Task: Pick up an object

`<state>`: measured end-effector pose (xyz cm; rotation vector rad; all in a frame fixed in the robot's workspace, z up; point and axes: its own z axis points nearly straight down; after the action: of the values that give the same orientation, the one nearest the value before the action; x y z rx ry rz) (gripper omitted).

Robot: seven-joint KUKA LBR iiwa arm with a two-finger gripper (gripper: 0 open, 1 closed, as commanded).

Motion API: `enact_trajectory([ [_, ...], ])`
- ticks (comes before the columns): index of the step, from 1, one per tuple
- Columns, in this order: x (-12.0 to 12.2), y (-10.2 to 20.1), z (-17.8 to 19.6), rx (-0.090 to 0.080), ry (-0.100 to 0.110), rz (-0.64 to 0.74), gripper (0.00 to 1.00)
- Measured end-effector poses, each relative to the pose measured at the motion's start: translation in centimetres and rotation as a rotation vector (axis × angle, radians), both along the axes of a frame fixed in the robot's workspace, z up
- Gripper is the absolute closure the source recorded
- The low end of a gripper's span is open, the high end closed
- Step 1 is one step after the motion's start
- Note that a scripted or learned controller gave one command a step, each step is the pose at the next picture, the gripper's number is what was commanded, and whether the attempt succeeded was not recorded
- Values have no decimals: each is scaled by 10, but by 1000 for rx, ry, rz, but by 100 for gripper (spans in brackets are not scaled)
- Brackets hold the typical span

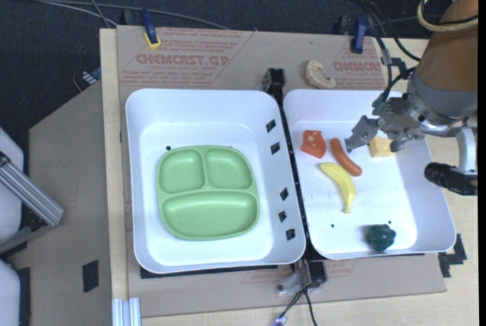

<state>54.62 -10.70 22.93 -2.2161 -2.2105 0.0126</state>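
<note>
The right bin (425,218) holds a red pepper-like piece (313,143), an orange-red sausage shape (346,161), a yellow banana (341,185), a dark green lump (380,238) near the front edge, and a small yellow block (382,150). My gripper (375,140) hangs low over the bin's back half, open. One grey finger (358,137) points toward the sausage, and the other is on the right of the yellow block. The block lies between them. I cannot tell whether they touch it.
A green divided plate (206,191) lies in the left bin (144,127). A beige object (320,74) rests on the board behind the right bin. Blue clamps (150,31) hold the board's back edge. A black part (449,178) juts in over the right bin's right rim.
</note>
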Motion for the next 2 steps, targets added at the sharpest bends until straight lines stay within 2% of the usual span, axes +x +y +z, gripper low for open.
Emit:
enact_trajectory([
  [1,2,0,6,-2,-12,3,0],
  [2,2,0,-58,0,-6,2,0],
])
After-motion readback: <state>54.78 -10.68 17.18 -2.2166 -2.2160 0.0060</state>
